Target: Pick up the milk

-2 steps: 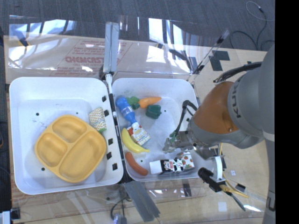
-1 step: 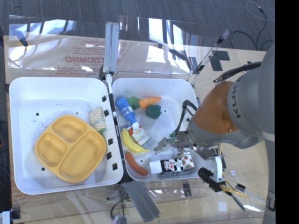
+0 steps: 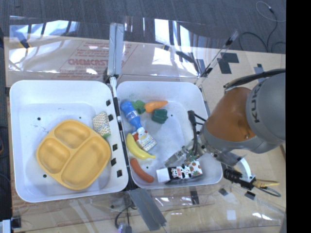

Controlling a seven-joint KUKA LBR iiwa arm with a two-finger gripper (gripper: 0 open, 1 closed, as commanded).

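Observation:
The milk is a small carton with black cow spots and red marks. It lies on its side at the front edge of the right bin. My gripper hangs low just above and behind the carton, at the end of the grey arm with its orange band, which reaches in from the right. No part of the carton is lifted; it rests on the bin floor.
The right bin also holds a blue bottle, a carrot, a green pepper, a banana, a small juice box and a sausage. The left bin holds a yellow divided plate and a patterned packet.

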